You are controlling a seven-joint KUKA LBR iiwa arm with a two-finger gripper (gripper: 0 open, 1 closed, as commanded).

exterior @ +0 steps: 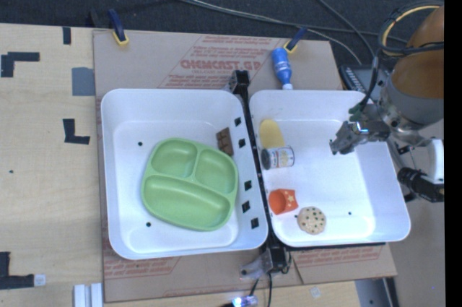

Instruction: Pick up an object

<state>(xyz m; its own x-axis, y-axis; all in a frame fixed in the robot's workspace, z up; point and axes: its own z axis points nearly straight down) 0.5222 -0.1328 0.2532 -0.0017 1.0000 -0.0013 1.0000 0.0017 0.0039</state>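
A: Tabletop (43, 154) bins: plate (190, 184) left; jar (278, 157), cookie (312, 220), orange toy (283, 201) right.
B: Claw (345, 141)?
A: Over right bin (375, 226), holding nothing; fingers unclear.

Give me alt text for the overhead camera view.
A robot gripper hovers over the right bin, which holds a cookie, a small jar, an orange piece and a yellow piece. The left bin holds a green divided plate.

Arm (419, 74) cut off at right edge; hand (345, 141) finger spacing too small to tell.
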